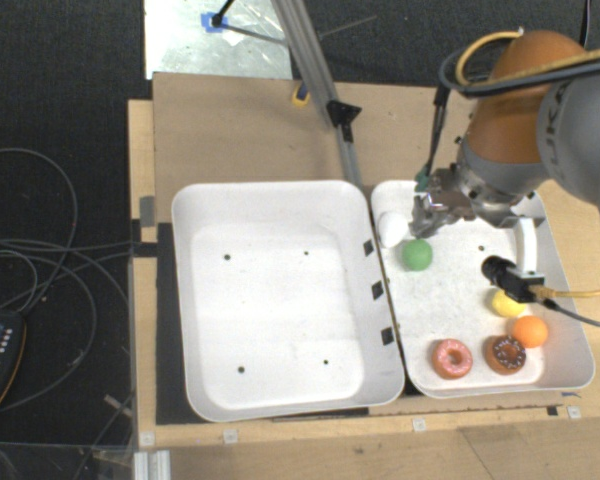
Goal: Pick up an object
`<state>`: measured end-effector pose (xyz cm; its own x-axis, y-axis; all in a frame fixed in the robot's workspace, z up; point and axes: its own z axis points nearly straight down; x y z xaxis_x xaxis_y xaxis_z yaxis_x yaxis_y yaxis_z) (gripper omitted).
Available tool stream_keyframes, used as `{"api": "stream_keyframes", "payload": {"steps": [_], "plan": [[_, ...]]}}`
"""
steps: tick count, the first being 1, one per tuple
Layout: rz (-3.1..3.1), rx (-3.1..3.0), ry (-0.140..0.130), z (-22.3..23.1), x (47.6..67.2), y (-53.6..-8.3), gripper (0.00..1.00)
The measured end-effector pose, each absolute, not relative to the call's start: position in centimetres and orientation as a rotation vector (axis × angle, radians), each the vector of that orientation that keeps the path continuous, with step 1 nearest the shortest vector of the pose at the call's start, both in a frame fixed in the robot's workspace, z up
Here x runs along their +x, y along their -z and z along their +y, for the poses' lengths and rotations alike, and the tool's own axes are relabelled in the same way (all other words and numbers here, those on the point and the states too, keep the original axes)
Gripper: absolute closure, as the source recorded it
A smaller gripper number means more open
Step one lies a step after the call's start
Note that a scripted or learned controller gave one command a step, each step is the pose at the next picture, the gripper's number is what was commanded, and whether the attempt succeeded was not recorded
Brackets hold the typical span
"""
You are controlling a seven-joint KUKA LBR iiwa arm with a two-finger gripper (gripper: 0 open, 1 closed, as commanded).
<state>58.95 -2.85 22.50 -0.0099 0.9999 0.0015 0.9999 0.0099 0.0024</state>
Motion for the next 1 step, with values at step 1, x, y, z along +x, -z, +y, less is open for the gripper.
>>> {"api": "stream_keyframes", "payload": {"steps": [1], "plan": [[2.231,2.208,-0.008,1.81,61.55,-23.39,1.00]]}}
